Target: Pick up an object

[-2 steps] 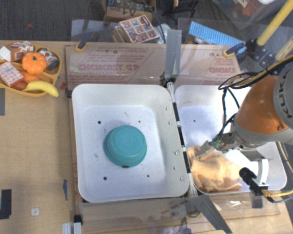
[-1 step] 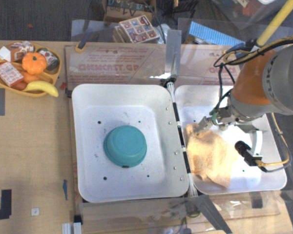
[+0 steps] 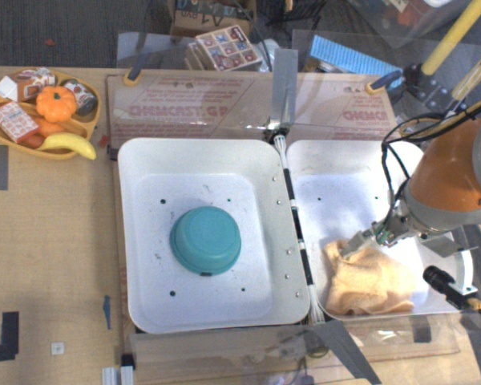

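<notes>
A teal bowl [image 3: 206, 240] lies upside down in the middle of the left bin [image 3: 144, 175]. A crumpled tan cloth [image 3: 365, 283] lies at the front of the right bin [image 3: 337, 183]. My gripper [image 3: 354, 247] reaches in from the right and hangs low at the cloth's upper edge, its tip touching or just above the fabric. The orange band of the arm [image 3: 453, 175] sits above and to the right of it.
A yellow dish [image 3: 2, 126] with a banana, a small pumpkin and toy food packets stands on the bench at the far left. Clear plastic panels stand behind the bins. Boxes and clutter lie beyond them. A black cable loops over the right bin.
</notes>
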